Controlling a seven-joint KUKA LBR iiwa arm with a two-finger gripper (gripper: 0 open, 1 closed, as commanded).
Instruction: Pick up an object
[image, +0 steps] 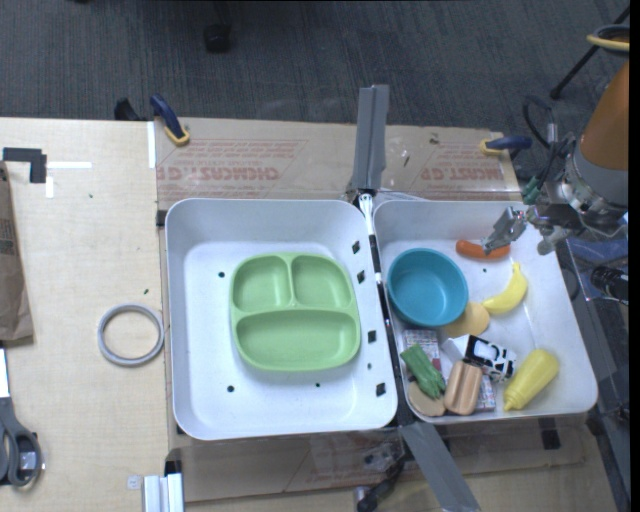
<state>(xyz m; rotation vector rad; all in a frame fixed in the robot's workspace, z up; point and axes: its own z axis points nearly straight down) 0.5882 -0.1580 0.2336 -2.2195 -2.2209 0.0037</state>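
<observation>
Camera view
Tool: the tool (503, 232) hangs at the upper right of the right bin (578, 330), fingers spread apart with nothing between them, just above the orange carrot-like piece (480, 249).
Arm: grey wrist with its orange band (608, 125) comes in from the right edge.
Right bin contents: blue bowl (427, 286) near the dividing wall; banana (507, 290) right of the bowl; yellow bottle (529, 379) at the lower right; green vegetable (424, 371) and tan bread-like piece (462, 387) along the near edge; small black-and-white item (490, 355) between them.
Left bin: left bin (195, 330) holds a green divided plate (295, 312), lying flat.
Tabletop: tabletop (80, 250) carries a grey tape ring (130, 333), left of the bins.
</observation>
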